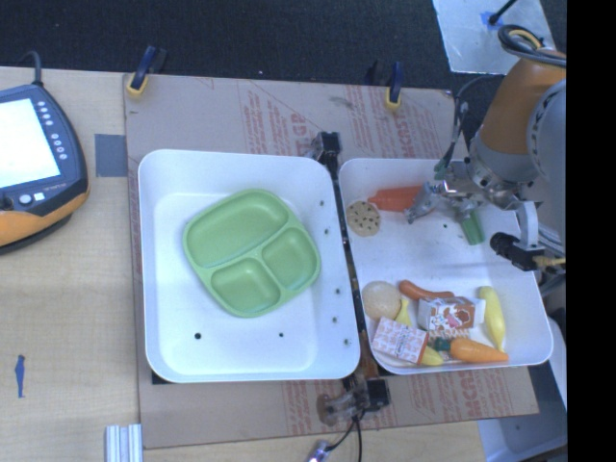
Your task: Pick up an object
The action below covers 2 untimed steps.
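The right bin holds the toy foods. An orange-red piece lies at its far edge, with a brown cookie to its left. My gripper hangs low over the bin's far part, just right of the orange-red piece and close to it. A small green piece lies right of the gripper. Along the near edge sit a bread roll, a sausage, a small printed box, a red-checked packet, a banana and a carrot.
The left bin holds a green divided plate. A control pendant lies on the bench at far left. Clamps grip the cardboard's far edge. The arm comes in over the right bin's far right corner.
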### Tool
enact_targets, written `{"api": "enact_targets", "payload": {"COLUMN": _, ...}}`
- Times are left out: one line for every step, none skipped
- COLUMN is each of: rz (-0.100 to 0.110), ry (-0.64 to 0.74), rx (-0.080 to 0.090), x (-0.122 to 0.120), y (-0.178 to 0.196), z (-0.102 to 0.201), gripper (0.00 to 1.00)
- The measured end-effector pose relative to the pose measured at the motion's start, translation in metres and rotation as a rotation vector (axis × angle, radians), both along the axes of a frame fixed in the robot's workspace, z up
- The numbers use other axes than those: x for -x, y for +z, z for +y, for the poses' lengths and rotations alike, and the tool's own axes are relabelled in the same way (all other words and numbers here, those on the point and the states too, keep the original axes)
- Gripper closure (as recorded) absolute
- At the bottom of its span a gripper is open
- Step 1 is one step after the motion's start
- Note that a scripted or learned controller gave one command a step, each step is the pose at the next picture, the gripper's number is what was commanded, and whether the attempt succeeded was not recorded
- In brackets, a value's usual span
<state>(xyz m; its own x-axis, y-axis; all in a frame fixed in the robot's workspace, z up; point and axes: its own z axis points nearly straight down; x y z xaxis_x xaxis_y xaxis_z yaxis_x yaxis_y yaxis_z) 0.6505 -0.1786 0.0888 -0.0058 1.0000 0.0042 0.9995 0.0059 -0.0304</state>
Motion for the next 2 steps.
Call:
{"api": "enact_targets", "payload": {"rz": 0.0, "ry": -0.002, "rx": 0.002, "x": 0.0004, "y": -0.0006, "z": 0.0168, "gripper": 0.0}}
{"api": "enact_targets", "payload": {"rz": 0.0, "ry": -0.003, "rx": 0.001, "x": 0.0004, "y": -0.0005, "z": 0.0186, "gripper": 0.0}}
